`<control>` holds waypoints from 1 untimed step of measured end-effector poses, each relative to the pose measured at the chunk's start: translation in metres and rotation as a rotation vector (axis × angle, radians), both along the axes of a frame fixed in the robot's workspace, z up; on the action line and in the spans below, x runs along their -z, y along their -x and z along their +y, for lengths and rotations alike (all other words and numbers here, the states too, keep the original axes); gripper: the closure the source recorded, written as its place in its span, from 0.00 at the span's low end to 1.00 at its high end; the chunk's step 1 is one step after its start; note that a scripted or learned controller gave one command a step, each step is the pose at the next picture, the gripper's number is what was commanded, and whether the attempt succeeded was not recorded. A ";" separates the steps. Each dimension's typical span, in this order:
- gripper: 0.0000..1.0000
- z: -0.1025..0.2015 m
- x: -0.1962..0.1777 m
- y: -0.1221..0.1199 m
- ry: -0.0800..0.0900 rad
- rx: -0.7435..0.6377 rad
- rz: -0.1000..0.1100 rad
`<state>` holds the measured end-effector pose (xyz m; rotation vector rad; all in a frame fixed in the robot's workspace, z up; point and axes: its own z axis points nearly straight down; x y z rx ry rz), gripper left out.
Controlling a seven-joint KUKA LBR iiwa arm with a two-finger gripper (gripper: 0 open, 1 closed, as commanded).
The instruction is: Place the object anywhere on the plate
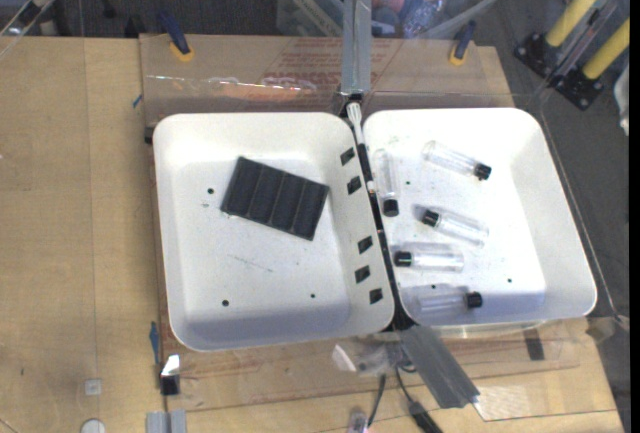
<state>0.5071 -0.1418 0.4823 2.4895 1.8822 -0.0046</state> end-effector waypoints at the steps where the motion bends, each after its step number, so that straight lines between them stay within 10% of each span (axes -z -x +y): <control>1: 0.00 0.000 0.000 0.000 0.000 0.000 0.000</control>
